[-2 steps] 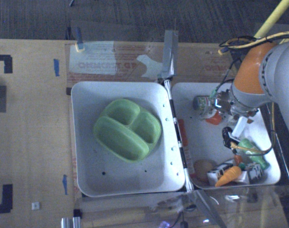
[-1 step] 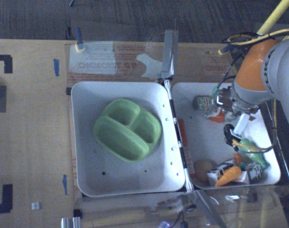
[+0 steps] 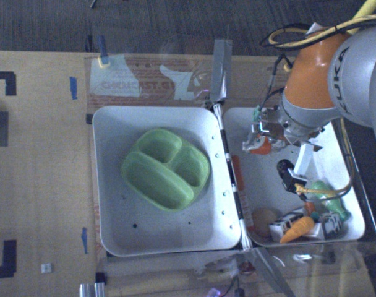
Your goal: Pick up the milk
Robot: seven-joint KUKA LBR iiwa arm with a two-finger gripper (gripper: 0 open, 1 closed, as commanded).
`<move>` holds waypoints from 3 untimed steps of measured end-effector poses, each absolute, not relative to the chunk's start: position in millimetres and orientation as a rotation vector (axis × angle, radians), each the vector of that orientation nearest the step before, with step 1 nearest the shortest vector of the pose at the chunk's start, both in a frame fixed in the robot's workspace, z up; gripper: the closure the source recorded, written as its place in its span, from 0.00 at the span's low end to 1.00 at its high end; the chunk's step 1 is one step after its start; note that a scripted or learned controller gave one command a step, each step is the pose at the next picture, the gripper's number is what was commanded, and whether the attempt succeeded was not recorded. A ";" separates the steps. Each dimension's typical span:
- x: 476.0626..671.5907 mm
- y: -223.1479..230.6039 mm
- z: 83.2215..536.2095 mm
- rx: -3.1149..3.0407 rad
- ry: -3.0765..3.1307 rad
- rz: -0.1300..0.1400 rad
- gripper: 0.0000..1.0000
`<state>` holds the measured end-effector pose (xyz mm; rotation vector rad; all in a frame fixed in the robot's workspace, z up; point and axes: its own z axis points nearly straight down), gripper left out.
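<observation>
camera view: glossy green divided tray (image 3: 166, 168) lies in the smooth white left bin (image 3: 114, 228). right bin (image 3: 339, 159) holds the boxy milk carton (image 3: 286, 224), a carrot (image 3: 297, 229) on it. gripper (image 3: 261, 140) hovers apart; grip state: cannot tell.

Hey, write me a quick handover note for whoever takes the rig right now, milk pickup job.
Claw: hanging over the upper part of the right bin, nothing visibly between its fingers; whether it is open or shut cannot be told from the camera view.
Milk: a white carton with dark markings that looks like the milk lies at the bottom edge of the right bin, partly under a toy carrot, with green items beside it.
Left bin: holds a green divided plate.
Done: no pickup yet.
Left: move the claw down to the carton, grasp, lift.
</observation>
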<state>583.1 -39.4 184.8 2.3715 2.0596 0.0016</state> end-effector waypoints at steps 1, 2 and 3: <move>535.0 -98.1 144.3 2.166 2.279 -0.001 1.00; 498.8 -157.1 207.9 1.604 2.696 0.002 1.00; 479.8 -61.6 218.0 1.404 2.812 0.001 1.00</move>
